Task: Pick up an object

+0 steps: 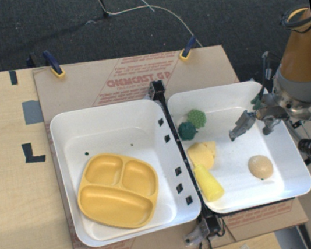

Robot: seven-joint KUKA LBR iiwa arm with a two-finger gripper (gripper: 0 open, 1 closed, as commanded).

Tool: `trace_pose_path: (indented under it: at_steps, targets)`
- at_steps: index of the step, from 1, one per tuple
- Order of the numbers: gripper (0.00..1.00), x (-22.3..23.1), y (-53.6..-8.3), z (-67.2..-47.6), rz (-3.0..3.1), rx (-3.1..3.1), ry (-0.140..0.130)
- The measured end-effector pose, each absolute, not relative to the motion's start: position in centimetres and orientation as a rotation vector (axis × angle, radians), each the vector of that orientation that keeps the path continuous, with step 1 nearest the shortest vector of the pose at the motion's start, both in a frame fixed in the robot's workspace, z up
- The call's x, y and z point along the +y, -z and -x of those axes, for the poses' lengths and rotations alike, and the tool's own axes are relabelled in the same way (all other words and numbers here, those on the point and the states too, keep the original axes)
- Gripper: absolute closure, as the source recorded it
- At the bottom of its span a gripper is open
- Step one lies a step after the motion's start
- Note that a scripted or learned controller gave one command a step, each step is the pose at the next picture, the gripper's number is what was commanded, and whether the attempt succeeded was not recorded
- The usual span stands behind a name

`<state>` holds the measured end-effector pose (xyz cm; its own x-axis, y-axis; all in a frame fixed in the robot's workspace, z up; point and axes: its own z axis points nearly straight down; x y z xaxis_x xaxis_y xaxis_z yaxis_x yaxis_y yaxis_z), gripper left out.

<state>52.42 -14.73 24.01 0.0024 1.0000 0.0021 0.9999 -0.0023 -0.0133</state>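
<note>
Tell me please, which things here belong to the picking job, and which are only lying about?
For the job:
- grey two-finger gripper
- green toy broccoli
- dark green round toy
- yellow soft plastic piece
- beige round ball
- right white bin

Lying about:
- yellow divided plastic plate
- left white bin
- blue-and-yellow clamps

Dark speckled carpet floor [38, 22], pale wooden bench [13, 192], brown cardboard sheet [130, 81] clamped by blue-yellow clamps [53, 64]
</note>
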Motion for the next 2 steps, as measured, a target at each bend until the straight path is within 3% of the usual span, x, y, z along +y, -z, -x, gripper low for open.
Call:
trace_pose_path:
  at_steps: [1, 2]
  targets:
    - [0.00, -14.7, -24.6, -52.7, 2.219, -2.222, -0.002]
    - [0.00, -13.8, -19.4, -53.2, 2.217, -2.219, -0.006]
